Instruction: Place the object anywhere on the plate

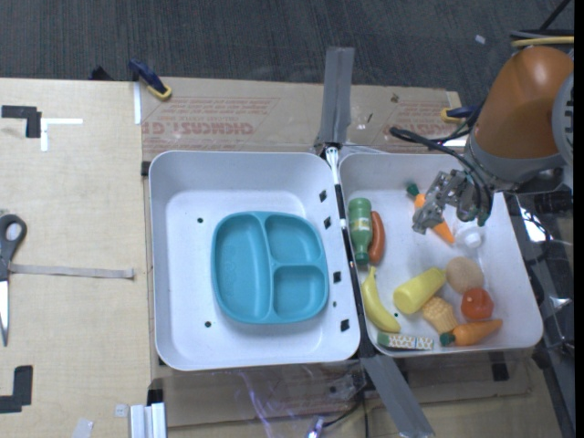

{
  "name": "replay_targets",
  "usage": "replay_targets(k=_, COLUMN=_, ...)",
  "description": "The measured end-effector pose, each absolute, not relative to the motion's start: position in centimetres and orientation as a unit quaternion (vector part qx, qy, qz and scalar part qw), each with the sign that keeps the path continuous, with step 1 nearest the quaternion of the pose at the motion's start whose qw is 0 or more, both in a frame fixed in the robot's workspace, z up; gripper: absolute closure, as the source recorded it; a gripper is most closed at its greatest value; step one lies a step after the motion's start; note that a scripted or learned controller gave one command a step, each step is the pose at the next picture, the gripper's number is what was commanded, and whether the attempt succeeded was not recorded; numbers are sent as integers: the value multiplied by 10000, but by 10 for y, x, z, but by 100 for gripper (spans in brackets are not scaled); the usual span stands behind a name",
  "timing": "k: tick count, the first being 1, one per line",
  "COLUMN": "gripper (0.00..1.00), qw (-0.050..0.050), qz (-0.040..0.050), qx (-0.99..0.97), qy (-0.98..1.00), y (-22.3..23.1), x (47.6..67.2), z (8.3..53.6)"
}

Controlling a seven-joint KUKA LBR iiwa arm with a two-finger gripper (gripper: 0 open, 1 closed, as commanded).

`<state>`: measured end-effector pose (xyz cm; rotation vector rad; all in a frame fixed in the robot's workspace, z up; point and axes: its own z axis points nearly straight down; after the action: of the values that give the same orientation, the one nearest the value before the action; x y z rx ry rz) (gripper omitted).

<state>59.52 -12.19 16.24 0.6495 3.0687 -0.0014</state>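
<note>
The carrot [442, 232] I take to be the object lies in the right bin [520, 336], near its far edge, its long axis slanting from far-left to near-right. My pincer [444, 210] sits right over its upper end; I cannot tell whether it is spread, pressed together or actually pinching the carrot, since the dark metal hides the contact. The plate [271, 267] lies in the middle of the left bin [173, 336], well apart, to the left of the pincer and a little nearer the table's front edge. If the grip is real, I judge the coming move runs leftward over the wall between bins.
</note>
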Motion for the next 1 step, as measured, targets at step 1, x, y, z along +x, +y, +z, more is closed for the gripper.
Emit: replay_targets(k=1, gripper=100, qw=25, qz=3, qx=2584, qy=9660, y=-46, x=589, z=202)
